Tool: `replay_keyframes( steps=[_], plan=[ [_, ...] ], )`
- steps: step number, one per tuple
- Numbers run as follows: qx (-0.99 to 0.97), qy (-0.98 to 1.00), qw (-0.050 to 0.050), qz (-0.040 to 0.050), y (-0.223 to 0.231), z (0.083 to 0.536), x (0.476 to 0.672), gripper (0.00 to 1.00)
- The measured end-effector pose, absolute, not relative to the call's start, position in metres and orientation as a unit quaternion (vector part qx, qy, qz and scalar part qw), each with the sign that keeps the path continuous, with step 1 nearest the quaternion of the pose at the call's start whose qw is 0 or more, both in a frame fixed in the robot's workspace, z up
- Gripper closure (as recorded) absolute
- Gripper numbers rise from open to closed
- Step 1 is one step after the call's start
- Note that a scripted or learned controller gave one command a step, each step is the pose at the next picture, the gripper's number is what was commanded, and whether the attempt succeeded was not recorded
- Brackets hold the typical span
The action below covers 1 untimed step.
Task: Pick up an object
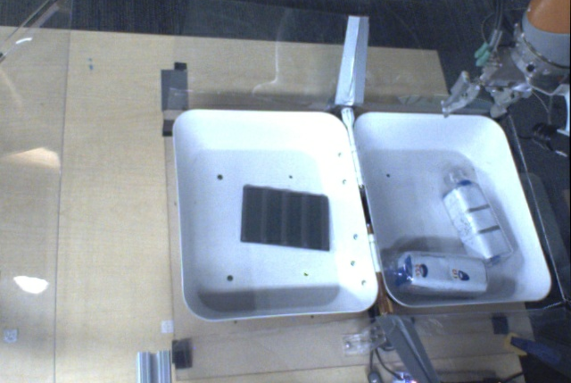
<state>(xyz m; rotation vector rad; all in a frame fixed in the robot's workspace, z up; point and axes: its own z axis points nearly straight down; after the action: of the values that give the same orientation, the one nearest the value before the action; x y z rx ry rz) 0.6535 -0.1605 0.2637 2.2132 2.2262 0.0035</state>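
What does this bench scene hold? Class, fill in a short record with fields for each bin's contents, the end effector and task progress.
left bin: one dark ribbed rectangular pad, lying flat near the middle
right bin: clear plastic bottle on its side; white tube with blue print along the near wall
end effector: above the right bin's far right corner, holding nothing
task progress: no object picked up yet

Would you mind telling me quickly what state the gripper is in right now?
Gripper: open, holding nothing, above the far rim of the right bin; the clear bottle and the tube lie in that bin.
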Motion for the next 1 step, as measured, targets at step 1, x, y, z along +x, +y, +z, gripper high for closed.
replay_keyframes(
  steps=[1],
  plan=[
    [0.703,0.711,0.004,0.0025,-0.1593,0.2757,0.6552,1.00]
  ],
)
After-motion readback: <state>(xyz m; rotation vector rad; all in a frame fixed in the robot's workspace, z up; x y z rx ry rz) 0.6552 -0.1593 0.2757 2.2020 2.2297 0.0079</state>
